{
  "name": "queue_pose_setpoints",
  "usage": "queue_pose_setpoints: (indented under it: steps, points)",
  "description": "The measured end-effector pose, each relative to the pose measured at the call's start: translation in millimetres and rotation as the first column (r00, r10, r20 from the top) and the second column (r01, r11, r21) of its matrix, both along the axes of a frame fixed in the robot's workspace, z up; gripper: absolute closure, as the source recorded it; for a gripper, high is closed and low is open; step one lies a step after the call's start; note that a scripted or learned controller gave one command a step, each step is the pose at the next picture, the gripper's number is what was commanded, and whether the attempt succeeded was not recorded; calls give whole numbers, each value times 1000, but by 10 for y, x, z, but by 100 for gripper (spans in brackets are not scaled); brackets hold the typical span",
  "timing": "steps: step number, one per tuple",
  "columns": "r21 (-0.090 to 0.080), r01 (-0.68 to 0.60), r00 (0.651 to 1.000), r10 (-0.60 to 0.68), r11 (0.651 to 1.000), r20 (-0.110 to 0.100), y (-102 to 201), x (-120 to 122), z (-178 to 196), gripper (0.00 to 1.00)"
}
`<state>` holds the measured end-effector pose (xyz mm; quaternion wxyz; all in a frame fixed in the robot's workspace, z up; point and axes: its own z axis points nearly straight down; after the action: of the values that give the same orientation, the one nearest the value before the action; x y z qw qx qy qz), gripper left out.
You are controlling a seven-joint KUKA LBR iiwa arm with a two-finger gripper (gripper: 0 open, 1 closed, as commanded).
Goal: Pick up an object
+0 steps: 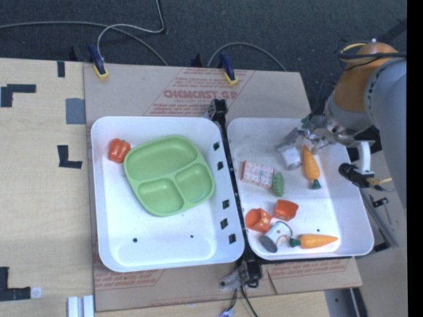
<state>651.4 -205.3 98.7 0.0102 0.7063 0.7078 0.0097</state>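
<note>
1. The tool (295, 145) is seen low in the right bin (350, 233), near its far right part, hanging from the grey arm (380, 104) with its orange band (350, 88).
2. Whether the tool is apart or together cannot be told; nothing is seen clamped in it.
3. A carrot (309, 164) lies just beside the tool, on its near right side, with its green tip pointing toward the near edge; touching or apart cannot be told.
4. A pink-and-white packet (258, 173) lies to the left of the tool, near the bin's left wall, and a small green piece (277, 183) is set against the packet's right end.
5. Nearer the front, an orange-red piece (285, 209) and a red-orange piece (257, 219) are found side by side, well apart from the tool.
6. A second carrot (315, 241) lies along the front wall, with a small white and dark item (274, 236) just left of it.
7. In the left bin (106, 230), a green divided plate (169, 174) is placed, and a red piece (117, 150) lies just beside its far left rim.
8. Both bins are borne on cardboard (192, 91) on the counter (33, 197).
</note>
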Motion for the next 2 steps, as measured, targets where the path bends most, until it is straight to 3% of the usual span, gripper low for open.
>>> queue_pose_setpoints:
  steps: [1,2]
  points:
    - [-2,-1,1000,1,1000,-22,-11,-70,-2,100]
    - [2,-1,1000,1,1000,-28,961,-98,598,100]
